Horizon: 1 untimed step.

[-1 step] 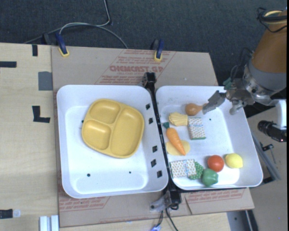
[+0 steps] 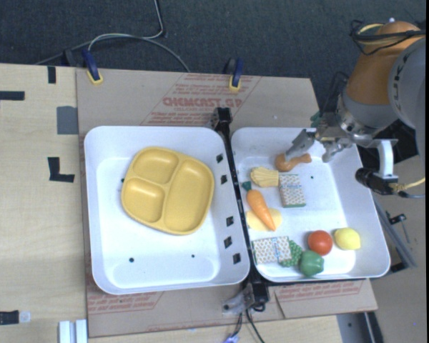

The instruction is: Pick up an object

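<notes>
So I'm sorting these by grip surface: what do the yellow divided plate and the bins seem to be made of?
The yellow divided plate looks like moulded plastic: uniform colour, soft sheen, rounded compartment ridges. The bins seem thin white plastic too, smooth with rounded corners, though coated metal can't be ruled out.

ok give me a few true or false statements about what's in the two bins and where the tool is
1. The yellow divided plastic plate lies in the left white bin. True.
2. The orange toy carrot lies on the yellow plate. False: it lies in the right white bin, near the divider.
3. The red toy tomato sits between the green toy pepper and the yellow toy lemon. True.
4. The tool hovers over the left bin. False: it is over the far part of the right bin.
5. The yellow toy corn cob lies beside the lemon. False: it lies farther back, by the carrot's top.
</notes>
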{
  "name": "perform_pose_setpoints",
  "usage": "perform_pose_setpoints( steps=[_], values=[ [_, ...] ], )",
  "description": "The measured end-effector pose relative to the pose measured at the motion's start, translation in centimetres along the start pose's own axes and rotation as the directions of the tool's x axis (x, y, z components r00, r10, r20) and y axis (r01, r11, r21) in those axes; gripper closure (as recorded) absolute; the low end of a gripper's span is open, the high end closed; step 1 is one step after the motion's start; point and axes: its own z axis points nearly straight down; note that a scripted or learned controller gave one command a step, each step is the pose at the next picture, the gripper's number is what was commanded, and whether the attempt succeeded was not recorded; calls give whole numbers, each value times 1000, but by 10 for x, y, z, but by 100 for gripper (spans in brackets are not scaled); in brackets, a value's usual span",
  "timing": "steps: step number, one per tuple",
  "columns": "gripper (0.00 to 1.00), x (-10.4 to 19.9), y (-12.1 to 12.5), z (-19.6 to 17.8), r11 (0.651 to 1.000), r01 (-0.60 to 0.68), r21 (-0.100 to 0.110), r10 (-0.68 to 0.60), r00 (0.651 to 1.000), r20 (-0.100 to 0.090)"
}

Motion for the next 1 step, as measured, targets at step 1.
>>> perform_pose_setpoints(
  steps=[1],
  values=[
    [0, 22, 36, 57, 1000, 0, -2, 0, 1000, 0]
  ],
)
